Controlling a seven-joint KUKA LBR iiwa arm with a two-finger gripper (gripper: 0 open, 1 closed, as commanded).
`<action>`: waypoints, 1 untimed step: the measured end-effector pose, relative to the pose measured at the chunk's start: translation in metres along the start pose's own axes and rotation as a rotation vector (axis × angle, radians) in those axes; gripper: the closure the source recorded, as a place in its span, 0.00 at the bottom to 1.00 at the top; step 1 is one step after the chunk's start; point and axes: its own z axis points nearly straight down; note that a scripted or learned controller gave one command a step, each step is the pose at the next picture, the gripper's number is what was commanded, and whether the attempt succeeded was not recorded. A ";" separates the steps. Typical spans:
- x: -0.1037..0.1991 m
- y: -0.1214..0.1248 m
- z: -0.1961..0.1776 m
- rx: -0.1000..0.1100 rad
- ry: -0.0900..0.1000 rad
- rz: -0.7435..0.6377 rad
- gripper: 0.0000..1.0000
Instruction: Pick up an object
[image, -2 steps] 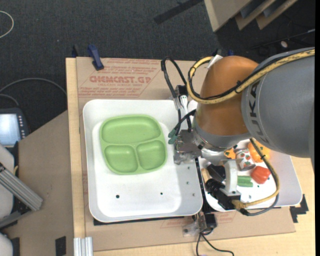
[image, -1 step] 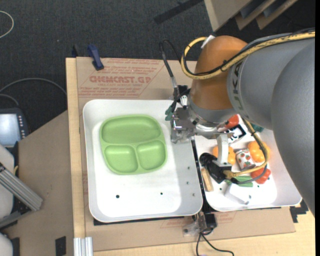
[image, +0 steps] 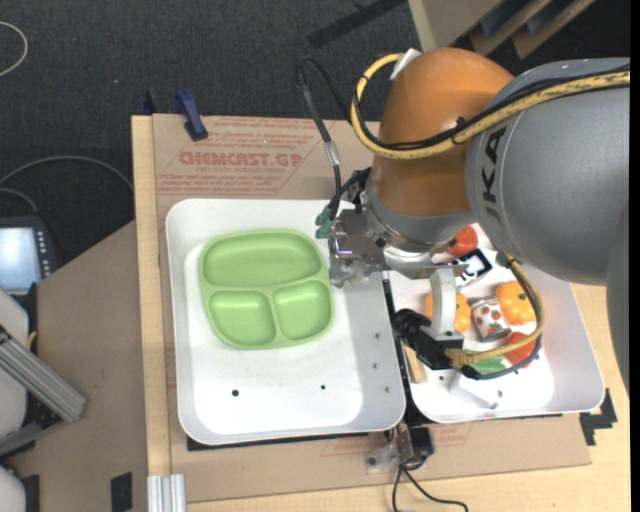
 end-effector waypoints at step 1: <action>-0.009 -0.035 -0.116 -0.009 0.002 0.003 1.00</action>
